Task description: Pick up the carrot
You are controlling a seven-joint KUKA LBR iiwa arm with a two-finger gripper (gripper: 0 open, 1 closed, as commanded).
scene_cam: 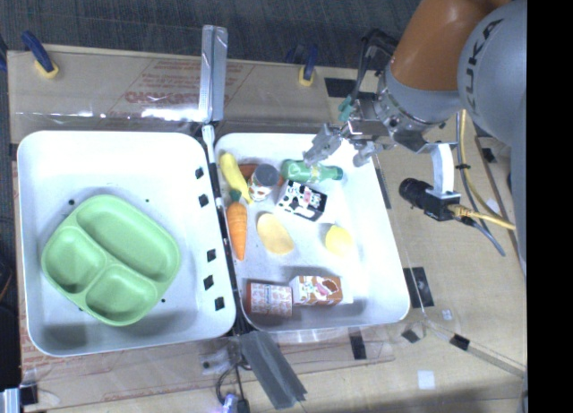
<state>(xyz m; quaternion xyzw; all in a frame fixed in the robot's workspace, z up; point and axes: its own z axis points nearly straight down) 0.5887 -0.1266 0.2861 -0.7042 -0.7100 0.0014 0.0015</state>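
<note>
Camera view from above the desk (466, 313) catches the grey KUKA arm with its orange band (448, 39) reaching in from the right, its two-finger hand (315, 149) poised over the upper part of the right-hand shallow white bin (380, 250). The metal fingers (320, 144) slant down and leftward toward a green plastic bottle (309, 170) lying on its side; whether they are spread or closed is hard to read at this angle, though nothing can be seen between them.

The target, a slim orange carrot with a green top (236, 230), lies along the bin's left wall, running lengthwise, just below a yellow banana-shaped toy (234, 176) and beside a pale yellow oval piece (276, 234). It sits well to the left of and below the hand.

To do the pick well, the hand would likely need to travel across the bin, pass over a black-and-white patterned packet (302, 200), and descend on the carrot's middle with the fingers set across its narrow width. The wall so close on one side leaves little room for a finger, so a slightly inboard, careful descent seems wise. A round yellow lemon-like toy (338, 239) and a brown printed carton (295, 294) lie clear of that path. The left bin holds a green sectioned plastic tray (112, 257).
</note>
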